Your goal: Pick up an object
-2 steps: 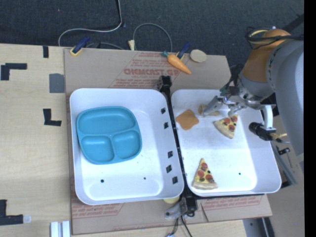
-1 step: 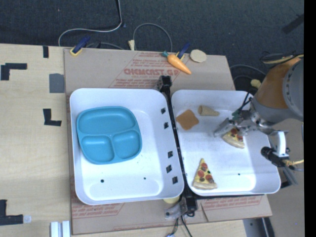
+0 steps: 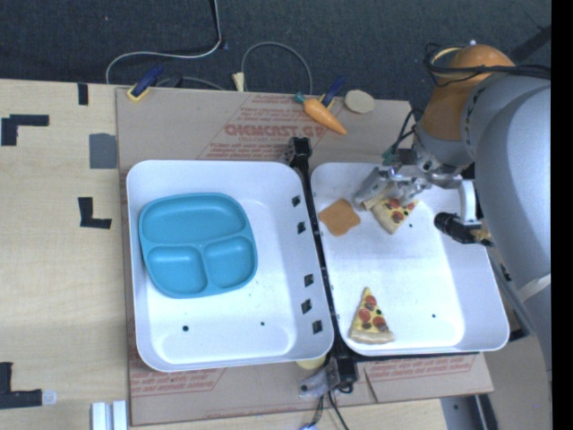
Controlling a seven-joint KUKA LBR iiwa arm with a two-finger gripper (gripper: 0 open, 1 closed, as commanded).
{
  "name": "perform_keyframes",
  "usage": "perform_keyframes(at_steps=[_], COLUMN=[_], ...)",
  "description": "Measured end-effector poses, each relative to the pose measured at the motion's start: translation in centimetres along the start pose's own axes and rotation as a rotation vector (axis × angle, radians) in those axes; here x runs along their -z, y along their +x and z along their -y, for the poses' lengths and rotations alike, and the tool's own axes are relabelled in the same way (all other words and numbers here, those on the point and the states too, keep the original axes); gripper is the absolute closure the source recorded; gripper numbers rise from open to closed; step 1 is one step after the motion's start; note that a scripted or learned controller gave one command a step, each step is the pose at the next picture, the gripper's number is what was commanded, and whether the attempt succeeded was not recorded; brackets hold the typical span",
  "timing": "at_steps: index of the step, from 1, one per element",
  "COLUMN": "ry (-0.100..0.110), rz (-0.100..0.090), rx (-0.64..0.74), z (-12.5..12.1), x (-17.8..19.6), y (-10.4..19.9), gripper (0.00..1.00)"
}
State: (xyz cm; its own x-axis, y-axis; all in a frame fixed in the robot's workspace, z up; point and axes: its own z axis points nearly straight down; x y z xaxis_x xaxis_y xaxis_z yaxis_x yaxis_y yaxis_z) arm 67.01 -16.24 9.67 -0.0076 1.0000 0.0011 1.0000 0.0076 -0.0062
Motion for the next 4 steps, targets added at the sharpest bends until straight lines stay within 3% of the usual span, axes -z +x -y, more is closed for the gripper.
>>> perform_keyframes(at_steps=[1, 2, 3, 4], ry=[-0.023, -0.015, 0.012, -0.028], rz=[0.006, 0.007, -0.005, 0.009], rx=[-0.008, 0.001, -0.007, -0.006], z=[8.4, 1.4, 0.4, 8.3], x=[-0.5, -0.6, -0.1, -0.5], y=[-4.0, 3.8, 2.4, 2.8], gripper=[0.00, 0.00, 0.00, 0.00])
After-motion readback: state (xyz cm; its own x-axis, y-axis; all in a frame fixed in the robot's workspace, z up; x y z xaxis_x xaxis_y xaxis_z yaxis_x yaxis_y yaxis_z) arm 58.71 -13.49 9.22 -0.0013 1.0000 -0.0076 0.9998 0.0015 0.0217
